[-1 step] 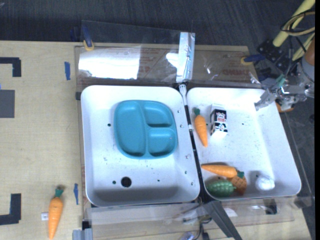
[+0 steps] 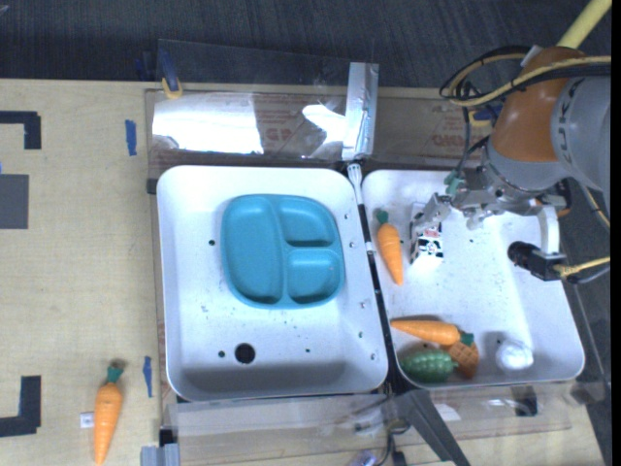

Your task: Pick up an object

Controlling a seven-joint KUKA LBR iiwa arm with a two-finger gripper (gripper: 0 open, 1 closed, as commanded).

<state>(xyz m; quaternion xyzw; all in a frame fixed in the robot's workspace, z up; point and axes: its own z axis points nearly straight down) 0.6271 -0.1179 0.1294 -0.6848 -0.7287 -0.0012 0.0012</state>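
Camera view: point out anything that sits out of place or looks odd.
One carrot lies on the bench, outside both bins, left of the left bin. The other carrots lie in the right bin. Nothing looks spilled or broken.

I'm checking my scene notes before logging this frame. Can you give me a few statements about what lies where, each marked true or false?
1. The blue sectioned plastic plate lies in the left white bin. True.
2. An orange toy carrot with a green top lies on the wooden bench outside both bins. True.
3. The right white bin holds no carrots. False: one orange carrot lies by its left wall and another near its front.
4. The green toy pineapple sits on the blue plate. False: it lies at the front of the right bin.
5. The gripper is above the right bin. True.
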